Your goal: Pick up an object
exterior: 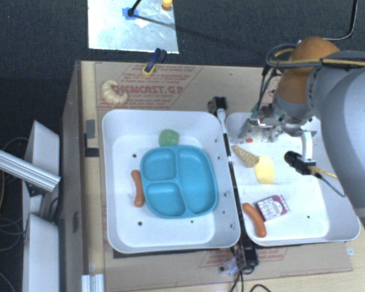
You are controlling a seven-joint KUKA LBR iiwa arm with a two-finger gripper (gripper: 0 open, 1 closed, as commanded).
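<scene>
Two white bins: left bin (118,181) contains one blue divided tray (177,181), one green piece (168,138), one sausage (137,188). Right bin (337,221) contains one cone (246,156), one yellow block (264,170), one maroon packet (272,207), one sausage (254,219). Tool (264,128) over right bin's far end; grip state cannot be determined.

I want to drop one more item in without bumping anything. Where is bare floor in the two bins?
Left bin: bare strip in front of the blue tray. Right bin: open near-right corner beyond the maroon packet. Crowded: far end, around the hand, cone and yellow block.
</scene>
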